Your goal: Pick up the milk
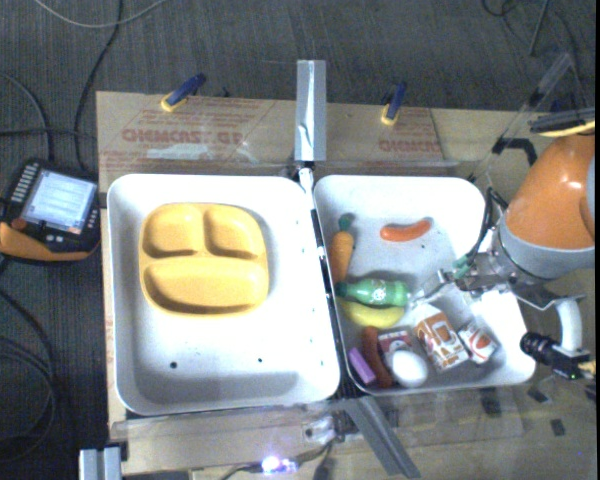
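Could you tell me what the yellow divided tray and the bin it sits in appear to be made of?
The yellow divided tray looks like moulded plastic with a soft sheen: rounded compartment edges and one even colour. The left bin looks like smooth white plastic or enamelled metal; its rounded corners and faint gloss leave that open.

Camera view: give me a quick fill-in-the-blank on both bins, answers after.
1. The yellow divided tray lies in the ____ white bin.
2. The orange carrot lies along the right white bin's ____ wall.
3. The green bottle rests on top of the yellow ____.
4. The red sausage lies ____ from the gripper.

Missing words: left; left; banana; apart
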Available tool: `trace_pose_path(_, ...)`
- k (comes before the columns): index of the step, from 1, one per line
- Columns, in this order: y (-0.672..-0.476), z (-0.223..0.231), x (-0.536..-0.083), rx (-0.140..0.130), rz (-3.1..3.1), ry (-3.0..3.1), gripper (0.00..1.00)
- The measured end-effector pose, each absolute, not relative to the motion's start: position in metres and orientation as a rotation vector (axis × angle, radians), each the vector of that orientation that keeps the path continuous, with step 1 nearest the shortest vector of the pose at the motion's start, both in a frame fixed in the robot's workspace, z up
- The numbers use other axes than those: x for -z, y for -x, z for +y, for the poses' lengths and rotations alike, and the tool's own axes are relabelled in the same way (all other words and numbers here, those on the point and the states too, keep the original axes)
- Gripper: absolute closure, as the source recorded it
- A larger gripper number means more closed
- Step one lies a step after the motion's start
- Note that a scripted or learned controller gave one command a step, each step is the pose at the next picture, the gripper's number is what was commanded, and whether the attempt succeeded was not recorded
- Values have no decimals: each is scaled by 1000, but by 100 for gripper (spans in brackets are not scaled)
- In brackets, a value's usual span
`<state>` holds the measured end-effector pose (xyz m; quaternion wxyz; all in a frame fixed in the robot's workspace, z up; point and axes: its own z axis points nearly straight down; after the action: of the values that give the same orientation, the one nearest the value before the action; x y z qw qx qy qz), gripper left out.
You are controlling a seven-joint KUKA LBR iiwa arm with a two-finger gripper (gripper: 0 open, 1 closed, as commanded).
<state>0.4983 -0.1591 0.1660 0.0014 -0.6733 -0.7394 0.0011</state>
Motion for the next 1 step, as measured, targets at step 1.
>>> trace_pose_path(1,-523,-173,-126,9,-2075,2368,0)
